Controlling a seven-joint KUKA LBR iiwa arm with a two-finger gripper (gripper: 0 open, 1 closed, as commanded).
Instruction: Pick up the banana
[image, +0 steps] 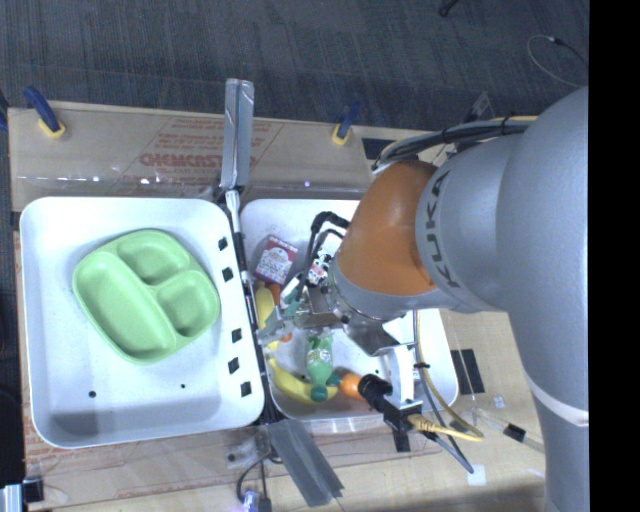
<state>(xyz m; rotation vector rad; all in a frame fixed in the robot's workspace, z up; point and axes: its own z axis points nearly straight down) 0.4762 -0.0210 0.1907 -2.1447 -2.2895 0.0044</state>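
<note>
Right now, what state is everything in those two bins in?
Green tray: lying flat in the left bin, nothing on it.
Banana: lying in the right bin, partly under a green bottle.
Green bottle: lying on its side.
Red packet: lying flat near the divider.
Gripper: low among the items; open or shut, cannot tell.

Banana (285, 383): yellow, lying flat along the near wall of the right bin (262, 218). Far end partly covered by a green bottle (319, 368). My wrist hides the rest.
</note>
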